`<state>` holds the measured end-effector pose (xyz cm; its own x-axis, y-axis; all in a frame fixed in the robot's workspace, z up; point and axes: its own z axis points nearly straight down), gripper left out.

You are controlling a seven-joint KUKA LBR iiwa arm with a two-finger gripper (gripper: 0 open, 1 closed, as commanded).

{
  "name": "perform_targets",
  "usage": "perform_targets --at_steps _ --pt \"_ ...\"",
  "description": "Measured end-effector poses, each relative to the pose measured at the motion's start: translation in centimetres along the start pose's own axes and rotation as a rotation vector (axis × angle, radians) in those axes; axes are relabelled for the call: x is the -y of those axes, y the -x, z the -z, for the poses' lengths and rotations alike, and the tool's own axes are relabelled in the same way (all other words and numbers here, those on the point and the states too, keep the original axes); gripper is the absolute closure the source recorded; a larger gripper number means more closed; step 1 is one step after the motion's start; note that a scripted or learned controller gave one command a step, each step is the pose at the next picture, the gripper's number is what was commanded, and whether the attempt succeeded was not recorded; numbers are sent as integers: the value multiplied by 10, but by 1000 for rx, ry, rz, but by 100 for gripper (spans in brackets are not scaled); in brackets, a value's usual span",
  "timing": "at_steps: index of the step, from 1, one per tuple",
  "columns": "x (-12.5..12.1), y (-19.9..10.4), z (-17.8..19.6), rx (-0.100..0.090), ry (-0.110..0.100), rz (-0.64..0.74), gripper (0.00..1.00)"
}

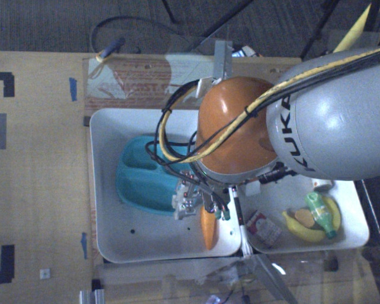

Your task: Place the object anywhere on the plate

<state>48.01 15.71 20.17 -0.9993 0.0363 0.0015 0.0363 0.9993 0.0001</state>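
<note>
carrot [208, 230] is what you're moving here, the orange one hanging point-down just under the pincer [206, 209], over the near right corner of the left bin [107, 233]. its top end sits right up in the pincer tips, so it looks like it's got hold of the carrot by the top, closed down narrow on it, though the wrist clutter makes that a bit hard to read. i can't tell for sure if the carrot tip is touching the bin floor or just off it.

the teal plate [142, 179] is in the same bin, just to the left of the pincer, partly tucked under the orange band [231, 132] of the arm. so you're in the carry step i'd say: object grabbed, not on the plate yet.

next move needs a short slide left and a little toward the back so the carrot hangs over the plate's flat middle, not its raised rim, then lower and let go. watch the grip, a carrot held at one end could swing or slip. the banana [304, 228] and green bottle [323, 213] in the right bin [354, 233] are well out of the way.
</note>
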Motion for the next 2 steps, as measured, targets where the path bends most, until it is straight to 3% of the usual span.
perform_targets --at_steps 1,2 --pt "-69 8 -26 3 2 42 100" --pt "-69 9 5 5 2 428 100"
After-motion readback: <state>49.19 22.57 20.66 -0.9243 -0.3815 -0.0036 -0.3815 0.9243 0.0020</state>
